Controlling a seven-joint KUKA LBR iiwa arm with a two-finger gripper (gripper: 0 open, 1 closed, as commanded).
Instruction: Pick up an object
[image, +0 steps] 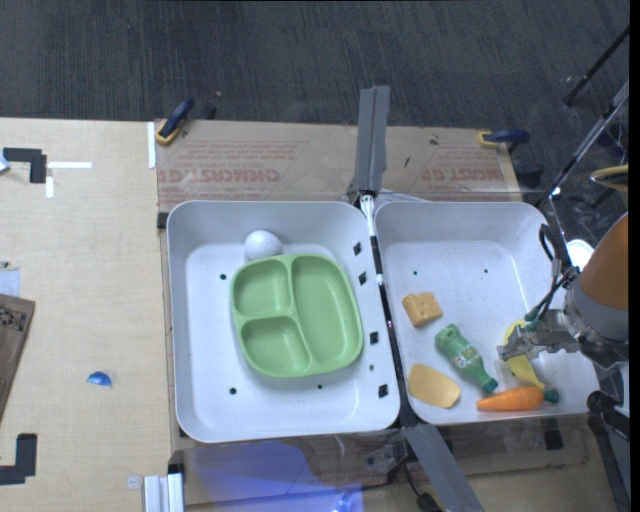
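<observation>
The right bin (470, 228) holds several items: a tan block (422, 308), a green bottle (464, 357) lying on its side, a flat yellow piece (434, 386), an orange carrot (510, 400) and a yellow object (526, 371). My gripper (520, 348) reaches in from the right and sits low at the bin's right side. It is just above the yellow object and close to the carrot's upper side. Nothing is visibly lifted.
In the left bin (196, 330) lies a green divided plate (296, 314), with a white ball (263, 243) at its far edge. A cardboard sheet (260, 165) lies behind the bins. On the bench at the left sits a small blue item (98, 378).
</observation>
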